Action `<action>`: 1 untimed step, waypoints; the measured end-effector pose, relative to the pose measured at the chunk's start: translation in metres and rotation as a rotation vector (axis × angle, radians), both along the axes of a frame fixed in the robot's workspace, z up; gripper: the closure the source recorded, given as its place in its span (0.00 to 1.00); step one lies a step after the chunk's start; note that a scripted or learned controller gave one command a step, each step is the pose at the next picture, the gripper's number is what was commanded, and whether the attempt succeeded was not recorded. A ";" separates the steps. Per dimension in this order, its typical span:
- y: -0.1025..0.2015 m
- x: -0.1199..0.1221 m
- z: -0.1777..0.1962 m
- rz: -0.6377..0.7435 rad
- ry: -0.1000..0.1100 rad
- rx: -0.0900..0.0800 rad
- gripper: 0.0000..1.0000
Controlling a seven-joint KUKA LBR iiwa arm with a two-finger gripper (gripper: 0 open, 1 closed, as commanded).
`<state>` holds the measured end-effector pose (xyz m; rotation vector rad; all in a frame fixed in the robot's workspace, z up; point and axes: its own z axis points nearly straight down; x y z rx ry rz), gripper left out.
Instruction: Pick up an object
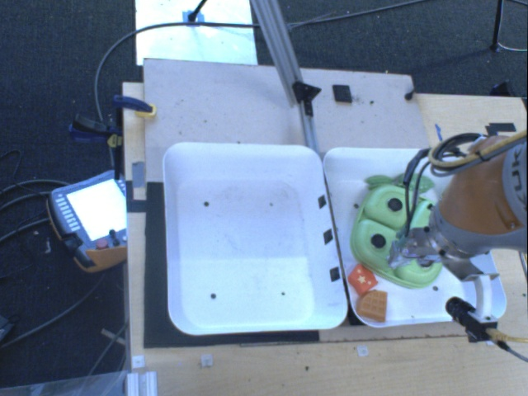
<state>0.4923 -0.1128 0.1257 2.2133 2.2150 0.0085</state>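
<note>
A green frog-like soft toy (388, 229) with black eyes lies in the right bin (342, 180). Below it sit a small red block with a white mark (363, 278) and an orange waffle-patterned piece (373, 305). My gripper (410, 254) is down on the lower right part of the green toy, with the grey and orange arm (478, 209) rising behind it to the right. Its tips are pressed into the toy and hidden by the wrist.
The left bin (239, 304) lies beside the right one, split from it by a ridge with black clips (328, 236). A slanted metal pole (280, 48) crosses the bench's back. A teach pendant (87, 217) rests on the floor at left.
</note>
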 end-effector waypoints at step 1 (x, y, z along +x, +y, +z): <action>0.000 0.007 0.044 0.003 0.005 0.002 1.00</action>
